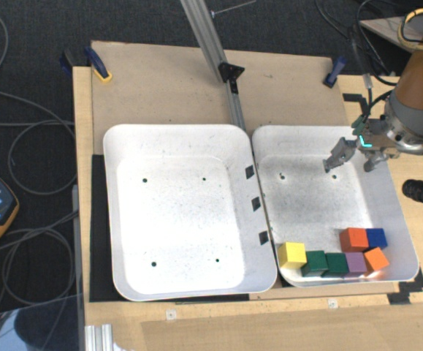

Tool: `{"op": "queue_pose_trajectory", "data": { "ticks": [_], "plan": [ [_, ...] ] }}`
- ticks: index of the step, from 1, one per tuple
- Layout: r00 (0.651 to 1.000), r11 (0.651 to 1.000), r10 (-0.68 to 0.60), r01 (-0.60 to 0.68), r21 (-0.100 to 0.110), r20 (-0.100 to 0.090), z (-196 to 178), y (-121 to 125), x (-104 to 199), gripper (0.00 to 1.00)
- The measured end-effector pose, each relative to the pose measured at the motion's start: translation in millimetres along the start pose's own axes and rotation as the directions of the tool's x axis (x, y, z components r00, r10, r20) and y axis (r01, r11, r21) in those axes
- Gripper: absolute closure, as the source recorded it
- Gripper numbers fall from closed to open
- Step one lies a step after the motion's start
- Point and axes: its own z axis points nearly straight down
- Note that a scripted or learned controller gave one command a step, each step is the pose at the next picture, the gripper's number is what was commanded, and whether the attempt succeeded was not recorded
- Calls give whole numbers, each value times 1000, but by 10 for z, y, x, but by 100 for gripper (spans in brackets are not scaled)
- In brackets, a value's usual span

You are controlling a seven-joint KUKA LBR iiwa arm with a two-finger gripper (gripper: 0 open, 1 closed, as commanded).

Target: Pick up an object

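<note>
Several coloured blocks lie bunched in the near right corner of the right bin (299, 196): a yellow block (293, 254), two green blocks (325, 263), a purple block (356, 262), a red-orange block (355, 238), a blue block (376, 237) and an orange block (376, 259). My gripper (353, 156) hangs over the far right part of that bin, well behind the blocks. Its two grey fingers (337, 156) are spread apart with nothing between them.
The left bin (174, 210) sits beside the right one on the wooden bench. A slanted metal pole (210, 42) rises from the back, ending near the bins' shared edge. Blue clamps (98, 64) hold the board's far corners. Cables lie on the floor at left.
</note>
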Motion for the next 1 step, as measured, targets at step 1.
{"op": "queue_pose_trajectory", "data": {
  "ticks": [1],
  "plan": [
    [1000, 1000, 1, -1, 4, 0, 428, 8, -25, 0]
  ]
}}
